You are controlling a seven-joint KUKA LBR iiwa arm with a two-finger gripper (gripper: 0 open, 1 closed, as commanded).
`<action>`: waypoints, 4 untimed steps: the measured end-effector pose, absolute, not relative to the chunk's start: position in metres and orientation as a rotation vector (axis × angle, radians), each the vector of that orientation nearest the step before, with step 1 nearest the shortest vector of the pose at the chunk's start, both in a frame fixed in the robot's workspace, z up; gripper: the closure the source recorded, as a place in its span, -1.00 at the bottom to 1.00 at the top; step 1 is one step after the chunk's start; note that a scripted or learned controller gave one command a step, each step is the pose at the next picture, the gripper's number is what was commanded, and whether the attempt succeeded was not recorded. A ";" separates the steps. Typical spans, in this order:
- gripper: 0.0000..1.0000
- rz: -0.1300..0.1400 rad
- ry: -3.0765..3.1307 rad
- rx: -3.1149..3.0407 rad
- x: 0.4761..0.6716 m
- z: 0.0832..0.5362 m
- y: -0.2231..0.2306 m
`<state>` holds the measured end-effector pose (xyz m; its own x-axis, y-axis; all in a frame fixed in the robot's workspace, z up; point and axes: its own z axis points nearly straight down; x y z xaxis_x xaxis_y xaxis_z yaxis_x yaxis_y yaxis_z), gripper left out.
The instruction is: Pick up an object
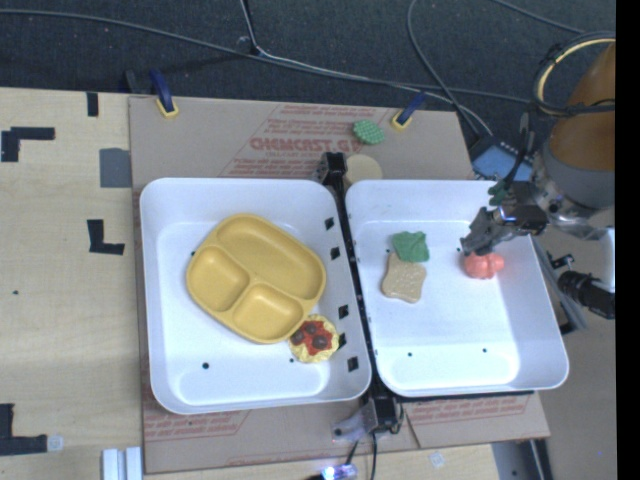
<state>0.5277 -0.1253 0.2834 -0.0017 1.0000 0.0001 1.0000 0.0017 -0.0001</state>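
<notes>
The claw (484, 240) hangs right over a red-pink toy (483, 265) near the right bin's (450, 373) far right corner, so the step in hand looks like the final approach to a grasp. Next it likely needs to lower and close squarely round the toy. Whether the claw is open or closed I cannot tell; it reads as a dark blur. The toy's upper part is hidden beneath it.
</notes>
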 end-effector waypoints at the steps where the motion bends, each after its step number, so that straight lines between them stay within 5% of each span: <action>1: 1.00 0.003 -2.225 -2.218 0.547 0.268 -0.079; 4: 1.00 0.003 -2.226 -2.216 0.578 0.240 0.068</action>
